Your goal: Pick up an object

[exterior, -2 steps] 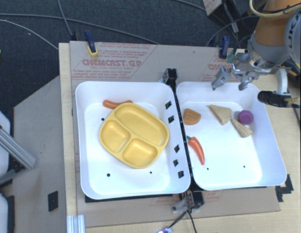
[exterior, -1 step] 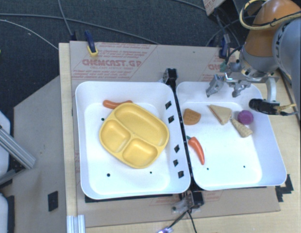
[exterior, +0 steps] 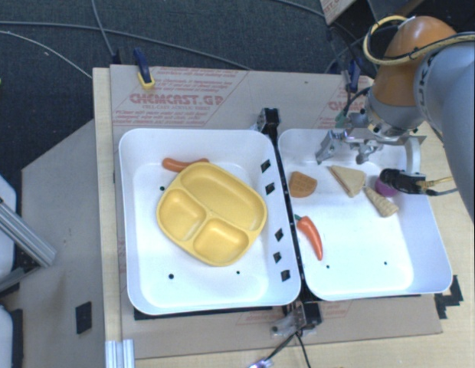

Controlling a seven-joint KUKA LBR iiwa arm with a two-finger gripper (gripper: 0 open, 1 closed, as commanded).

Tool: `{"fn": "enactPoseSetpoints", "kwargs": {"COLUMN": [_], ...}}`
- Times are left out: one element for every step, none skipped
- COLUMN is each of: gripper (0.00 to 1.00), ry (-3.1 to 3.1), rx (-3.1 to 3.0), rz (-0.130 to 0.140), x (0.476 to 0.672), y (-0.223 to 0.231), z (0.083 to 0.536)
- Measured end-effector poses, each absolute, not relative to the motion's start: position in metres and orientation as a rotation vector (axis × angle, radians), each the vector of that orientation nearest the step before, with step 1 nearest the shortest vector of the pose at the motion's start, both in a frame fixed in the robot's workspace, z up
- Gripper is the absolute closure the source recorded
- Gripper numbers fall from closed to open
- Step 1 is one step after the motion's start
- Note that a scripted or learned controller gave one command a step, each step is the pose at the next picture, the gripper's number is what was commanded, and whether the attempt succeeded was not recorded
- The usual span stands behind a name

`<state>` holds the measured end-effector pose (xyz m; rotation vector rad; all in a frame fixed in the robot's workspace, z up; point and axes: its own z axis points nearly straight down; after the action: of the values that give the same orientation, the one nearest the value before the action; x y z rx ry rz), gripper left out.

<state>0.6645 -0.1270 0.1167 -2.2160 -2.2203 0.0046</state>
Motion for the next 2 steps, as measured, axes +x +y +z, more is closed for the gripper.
{"fn": "enactPoseSetpoints", "kwargs": {"gripper": [0.00,1.00], "ry": [-2.221,-2.224], "rx": [-2.217,-2.219], "rz": [0.004,-0.001], "x": [0.664,0.666], "y": [-0.126,-0.126], "z": [0.083,0.097]}}
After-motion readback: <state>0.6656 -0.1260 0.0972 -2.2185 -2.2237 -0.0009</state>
